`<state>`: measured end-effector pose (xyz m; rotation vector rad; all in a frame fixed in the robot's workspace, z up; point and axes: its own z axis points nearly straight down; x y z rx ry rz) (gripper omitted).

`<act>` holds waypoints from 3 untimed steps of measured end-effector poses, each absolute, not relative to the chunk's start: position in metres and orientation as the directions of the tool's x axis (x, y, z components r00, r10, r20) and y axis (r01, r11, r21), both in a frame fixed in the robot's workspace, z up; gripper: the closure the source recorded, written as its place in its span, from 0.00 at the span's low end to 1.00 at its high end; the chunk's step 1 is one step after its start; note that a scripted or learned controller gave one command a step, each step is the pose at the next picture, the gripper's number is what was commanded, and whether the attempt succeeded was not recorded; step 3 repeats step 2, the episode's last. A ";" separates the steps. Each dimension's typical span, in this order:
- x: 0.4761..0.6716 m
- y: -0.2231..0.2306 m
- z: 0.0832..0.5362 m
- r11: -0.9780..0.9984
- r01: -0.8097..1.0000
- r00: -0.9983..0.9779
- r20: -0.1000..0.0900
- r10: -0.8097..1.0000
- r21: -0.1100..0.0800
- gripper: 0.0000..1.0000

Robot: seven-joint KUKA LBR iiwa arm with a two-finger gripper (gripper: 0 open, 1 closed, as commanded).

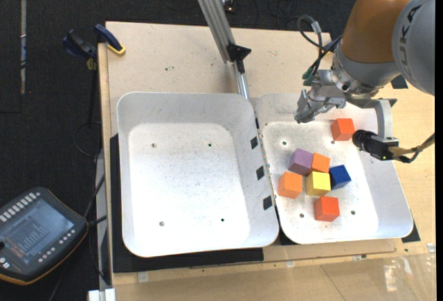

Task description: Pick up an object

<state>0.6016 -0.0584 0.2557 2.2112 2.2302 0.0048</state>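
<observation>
Several small cubes lie in the right bin [387, 216]. An orange cube [342, 129] sits alone near the bin's far side. A cluster lies lower: a purple cube [301, 161], a small orange cube [320, 162], a blue cube [339, 176], a yellow cube [318, 183], another orange cube [291, 185] and a red-orange cube [327, 208]. My gripper [305, 115] hangs over the far left part of the right bin, left of the lone orange cube and above the cluster. Nothing shows between its fingers.
The left bin [138, 113] stands beside the right one. A slanted metal pole [214, 16] runs down to the bins' junction. A blue and yellow clamp [93, 43] grips the bench's far left corner. A teach pendant [34, 234] lies at lower left.
</observation>
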 end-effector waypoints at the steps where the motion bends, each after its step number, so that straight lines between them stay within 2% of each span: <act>1: 0.606 0.003 0.258 0.009 1.000 -0.009 0.002 1.000 0.002 1.00; 2: 0.621 0.054 0.259 0.007 1.000 -0.007 0.002 1.000 0.003 1.00; 3: 0.621 0.054 0.259 0.007 1.000 -0.007 0.002 1.000 0.003 1.00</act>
